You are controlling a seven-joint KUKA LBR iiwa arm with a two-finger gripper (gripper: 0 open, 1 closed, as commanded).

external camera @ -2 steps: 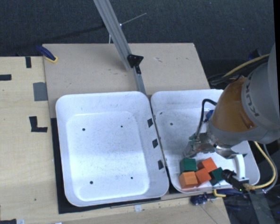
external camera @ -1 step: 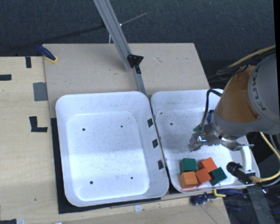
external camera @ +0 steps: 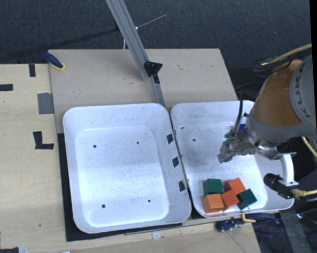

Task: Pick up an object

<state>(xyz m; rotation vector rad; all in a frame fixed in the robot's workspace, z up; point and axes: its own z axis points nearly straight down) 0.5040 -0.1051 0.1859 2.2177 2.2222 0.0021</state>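
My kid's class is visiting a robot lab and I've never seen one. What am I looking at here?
This is one camera fixed above a bench, looking down at a slant. The grey and orange machine on the right is a robot arm; its gripper hangs over the right bin, above bare floor. A few small blocks sit bunched at that bin's near edge: two green blocks and orange blocks. The left bin sits beside it. I see nothing between the gripper's fingers, so nothing is picked up yet.
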